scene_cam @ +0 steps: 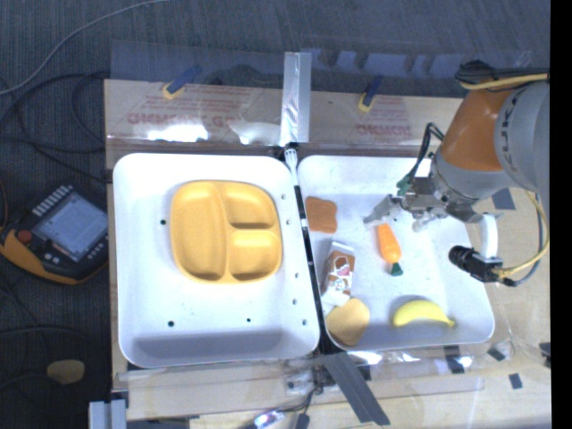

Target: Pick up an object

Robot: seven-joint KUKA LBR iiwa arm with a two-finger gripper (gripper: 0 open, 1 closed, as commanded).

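Carrot lies in right bin, just below the fingers, not between them. Gripper hangs above, fingers spread apart, grasping nothing. Banana near front; yellow tray in left bin.

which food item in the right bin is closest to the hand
The carrot, orange with a green tip, lying just below the hand; the banana and the others lie farther.
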